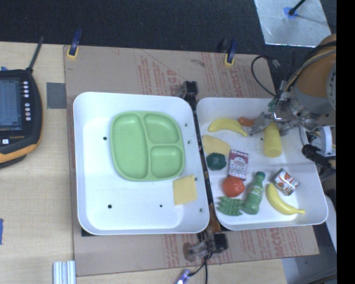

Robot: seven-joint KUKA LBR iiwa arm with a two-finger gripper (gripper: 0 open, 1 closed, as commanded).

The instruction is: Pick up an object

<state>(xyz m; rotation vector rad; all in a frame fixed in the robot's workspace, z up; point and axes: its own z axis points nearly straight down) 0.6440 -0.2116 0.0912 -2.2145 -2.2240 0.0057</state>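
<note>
While the gripper [271,120] sits low over the far end of the right bin [319,215], the step in hand looks like the approach, not the lift. Its 2 fingers stand apart with nothing between them. A yellow cylinder [273,141] lies just beside them on the near side, and a small orange piece [246,122] sits next to a banana [226,126] on the other side. The left bin [89,206] holds a green divided plate [147,145] and a yellow square [184,190]. My judgement: the next move calls for centring over 1 item, probably the cylinder, dropping, then closing.
</note>
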